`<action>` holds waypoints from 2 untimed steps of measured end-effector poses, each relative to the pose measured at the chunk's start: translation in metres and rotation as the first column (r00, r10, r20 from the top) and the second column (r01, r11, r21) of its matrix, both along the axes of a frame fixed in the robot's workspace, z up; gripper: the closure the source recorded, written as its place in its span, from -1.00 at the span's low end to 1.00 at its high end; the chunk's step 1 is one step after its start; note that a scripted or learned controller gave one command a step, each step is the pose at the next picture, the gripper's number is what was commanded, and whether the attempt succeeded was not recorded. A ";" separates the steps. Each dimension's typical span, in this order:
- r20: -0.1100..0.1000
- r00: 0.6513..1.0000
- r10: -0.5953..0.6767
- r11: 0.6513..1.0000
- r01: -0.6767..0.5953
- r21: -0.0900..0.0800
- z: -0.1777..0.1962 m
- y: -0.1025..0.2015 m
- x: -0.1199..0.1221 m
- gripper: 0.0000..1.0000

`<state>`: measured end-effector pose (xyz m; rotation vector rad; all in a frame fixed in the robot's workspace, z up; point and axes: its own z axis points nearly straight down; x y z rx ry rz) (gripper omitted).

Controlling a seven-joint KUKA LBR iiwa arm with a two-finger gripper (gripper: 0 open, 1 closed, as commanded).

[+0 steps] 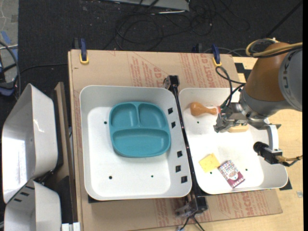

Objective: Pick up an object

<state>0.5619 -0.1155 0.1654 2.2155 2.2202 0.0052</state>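
Observation:
The right bin (269, 179) holds an orange-brown drumstick-shaped toy (202, 109) near its back left, a yellow block (209, 162) toward the front, and a small red-and-white packet (231, 173) beside the block. My gripper (226, 121) hangs low over the middle of this bin, just right of the drumstick toy's thin end. A tan object (238, 127) lies right under the gripper's fingers, partly hidden by them. In the left bin (91, 129) rests a teal divided plate (140, 130).
The grey arm with its orange band (269, 69) reaches in from the right, above the right bin's back corner. A black divider strip (180, 134) runs between the bins. White tubs (26, 134) stand off the bench's left side.

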 end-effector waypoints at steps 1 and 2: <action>0.001 1.000 0.000 1.000 0.000 -0.001 0.062 -0.007 0.000 1.00; 0.002 1.000 0.002 1.000 -0.002 -0.001 0.125 -0.002 0.003 1.00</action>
